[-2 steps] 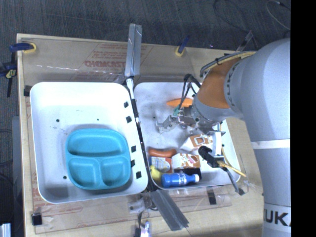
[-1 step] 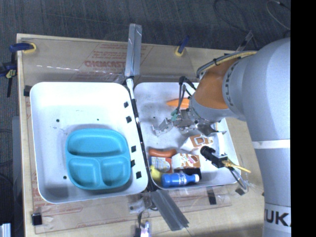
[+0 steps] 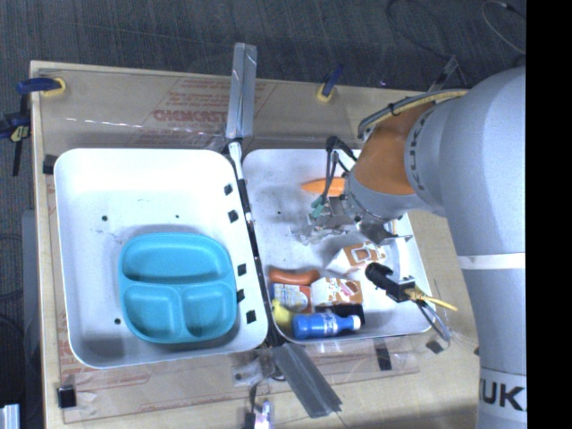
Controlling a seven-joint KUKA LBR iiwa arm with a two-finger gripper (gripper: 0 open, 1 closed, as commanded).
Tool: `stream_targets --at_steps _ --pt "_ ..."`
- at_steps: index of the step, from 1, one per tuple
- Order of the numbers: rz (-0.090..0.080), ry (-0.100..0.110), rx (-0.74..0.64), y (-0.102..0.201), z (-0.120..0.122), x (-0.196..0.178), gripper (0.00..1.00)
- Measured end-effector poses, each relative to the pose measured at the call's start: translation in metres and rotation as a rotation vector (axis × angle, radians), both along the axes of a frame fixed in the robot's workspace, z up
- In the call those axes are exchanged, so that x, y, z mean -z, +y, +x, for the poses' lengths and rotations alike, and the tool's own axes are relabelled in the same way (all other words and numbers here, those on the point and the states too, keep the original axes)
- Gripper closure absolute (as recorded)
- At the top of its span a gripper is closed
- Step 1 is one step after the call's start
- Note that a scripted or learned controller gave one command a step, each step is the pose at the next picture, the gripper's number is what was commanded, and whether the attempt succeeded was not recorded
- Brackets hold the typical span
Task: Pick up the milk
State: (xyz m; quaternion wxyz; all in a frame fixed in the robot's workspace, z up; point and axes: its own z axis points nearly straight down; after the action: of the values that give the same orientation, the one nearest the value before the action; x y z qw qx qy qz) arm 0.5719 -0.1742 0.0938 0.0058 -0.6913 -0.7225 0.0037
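Observation:
In the right bin [image 3: 268, 177], a small white milk carton [image 3: 358, 256] with an orange print lies tilted near the right wall. My gripper [image 3: 323, 224] hangs low over the bin's middle, just up and left of the carton and apart from it. I see nothing held in it. The grey arm with its orange band reaches in from the right and hides the bin's far right corner.
An orange carrot [image 3: 319, 186] lies behind the gripper. Along the front wall sit a red-orange pack [image 3: 291, 277], a white and brown box [image 3: 338, 290], a yellow piece [image 3: 281, 312] and a blue bottle [image 3: 323, 325]. The left bin [image 3: 89, 186] holds a blue divided tray [image 3: 179, 286].

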Motion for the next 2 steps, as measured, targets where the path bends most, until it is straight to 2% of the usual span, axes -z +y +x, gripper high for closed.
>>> stream_targets --at_steps 1,2 --pt "0.000 0.000 0.000 0.000 0.000 0.000 0.00" --pt "-0.002 -0.012 -0.117 -0.038 -0.094 -0.065 0.00"
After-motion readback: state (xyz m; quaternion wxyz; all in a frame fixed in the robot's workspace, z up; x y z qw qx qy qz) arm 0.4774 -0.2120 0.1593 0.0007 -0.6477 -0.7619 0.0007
